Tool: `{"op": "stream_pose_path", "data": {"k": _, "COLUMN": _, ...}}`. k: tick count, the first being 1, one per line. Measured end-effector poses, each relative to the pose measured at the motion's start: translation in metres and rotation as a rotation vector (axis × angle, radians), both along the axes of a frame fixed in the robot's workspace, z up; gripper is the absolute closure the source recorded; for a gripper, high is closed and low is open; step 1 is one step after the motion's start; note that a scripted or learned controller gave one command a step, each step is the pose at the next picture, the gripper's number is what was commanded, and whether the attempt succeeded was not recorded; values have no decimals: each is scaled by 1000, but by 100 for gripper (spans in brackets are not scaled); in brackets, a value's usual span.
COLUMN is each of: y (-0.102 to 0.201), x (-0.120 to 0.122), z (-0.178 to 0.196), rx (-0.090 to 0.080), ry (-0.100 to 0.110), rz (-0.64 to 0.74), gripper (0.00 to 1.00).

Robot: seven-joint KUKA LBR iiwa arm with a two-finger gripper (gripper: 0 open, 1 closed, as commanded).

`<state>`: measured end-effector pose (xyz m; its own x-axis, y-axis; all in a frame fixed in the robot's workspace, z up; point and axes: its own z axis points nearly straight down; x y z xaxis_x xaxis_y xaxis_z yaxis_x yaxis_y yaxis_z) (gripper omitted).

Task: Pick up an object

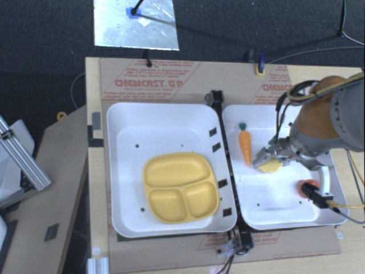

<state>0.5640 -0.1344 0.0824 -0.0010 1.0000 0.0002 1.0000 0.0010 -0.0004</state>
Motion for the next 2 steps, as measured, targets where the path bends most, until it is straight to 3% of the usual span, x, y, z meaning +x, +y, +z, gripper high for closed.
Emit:
{"op": "stream_pose_path", "data": {"k": 1, "y": 0, "x": 4, "z": 18, "rx": 0, "ry": -12, "rz": 1, "gripper": 100}}
{"op": "stream_pose_path", "data": {"k": 2, "y": 0, "x": 9, "z": 82, "rx": -2, "ry": -8, "rz": 4, "gripper": 100}}
